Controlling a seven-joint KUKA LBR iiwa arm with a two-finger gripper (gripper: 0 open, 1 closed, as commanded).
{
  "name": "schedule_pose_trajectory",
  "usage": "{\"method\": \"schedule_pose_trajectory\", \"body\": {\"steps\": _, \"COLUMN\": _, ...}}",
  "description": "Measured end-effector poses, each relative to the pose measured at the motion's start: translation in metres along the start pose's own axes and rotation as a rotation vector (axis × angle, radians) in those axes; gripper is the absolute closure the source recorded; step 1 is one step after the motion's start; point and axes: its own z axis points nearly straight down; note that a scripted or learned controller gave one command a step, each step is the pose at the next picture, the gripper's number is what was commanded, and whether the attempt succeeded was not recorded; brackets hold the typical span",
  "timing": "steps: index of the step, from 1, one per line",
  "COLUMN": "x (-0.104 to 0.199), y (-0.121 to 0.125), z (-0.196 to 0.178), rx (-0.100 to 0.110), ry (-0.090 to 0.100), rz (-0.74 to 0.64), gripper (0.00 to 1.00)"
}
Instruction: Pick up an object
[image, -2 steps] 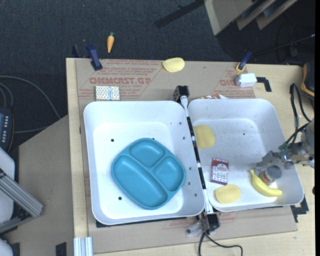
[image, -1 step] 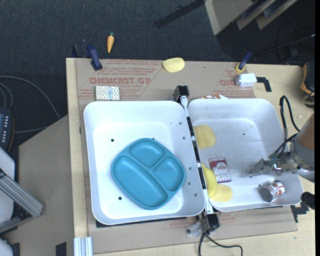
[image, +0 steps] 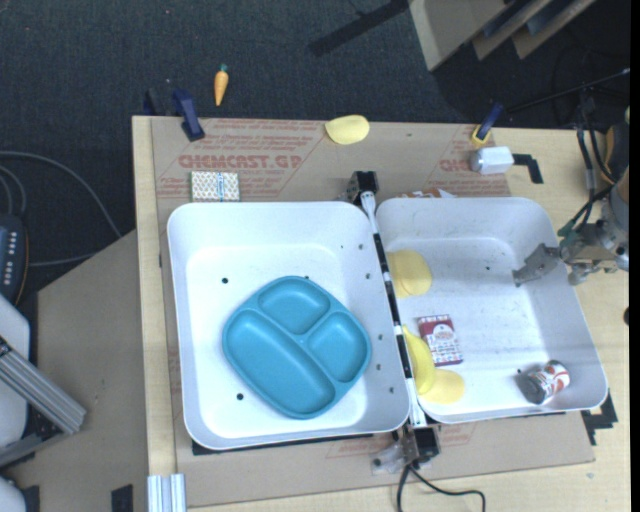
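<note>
The right bin (image: 480, 225) holds a pale yellow round piece (image: 410, 272) by its left wall. Below it lies a red and white packet (image: 438, 340). A yellow banana-like piece (image: 419, 362) and a yellow lump (image: 446, 386) sit at the bin's front left. A small crumpled red and silver can (image: 543, 381) rests in the front right corner. My gripper (image: 537, 265) hangs over the right side of this bin, reaching in from the right edge, apart from all these objects. Nothing shows between its tips.
The left bin (image: 200, 240) carries a blue divided plate (image: 295, 345). On the board behind the bins lie a yellow object (image: 347, 129), a patterned packet (image: 215, 185), a blue clamp (image: 186, 115) and a white box (image: 492, 158). A small carrot (image: 221, 85) lies on the floor.
</note>
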Motion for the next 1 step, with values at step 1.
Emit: {"method": "schedule_pose_trajectory", "body": {"steps": 1, "x": 0.0423, "y": 0.0744, "z": 0.0956, "rx": 0.001, "ry": 0.001, "rz": -0.001, "gripper": 0.0}}
